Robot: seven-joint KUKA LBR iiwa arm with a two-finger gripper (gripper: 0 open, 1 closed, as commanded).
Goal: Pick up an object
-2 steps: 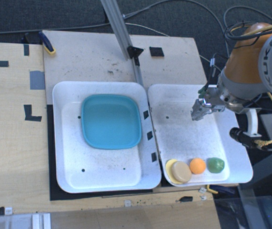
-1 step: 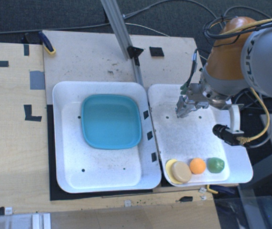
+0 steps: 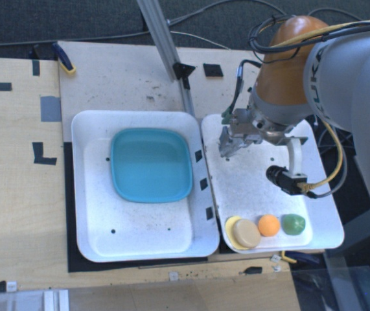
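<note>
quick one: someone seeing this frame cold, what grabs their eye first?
Probably the teal plate, lying flat and alone in the left bin. Next, the grey arm's orange band over the right bin, with the gripper low at that bin's upper left. Along its near edge sit a yellow piece, orange ball and green ball.

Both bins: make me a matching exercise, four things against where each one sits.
Things:
1. blue plate
2. orange ball
3. green ball
4. gripper

Places:
A. near edge of the right bin, last in the row, towards the bin's right corner
B. over the far left part of the right bin
C. middle of the left bin
D. near edge of the right bin, between a pale yellow round object and a ball

Pairs: 1-C, 2-D, 3-A, 4-B
</note>
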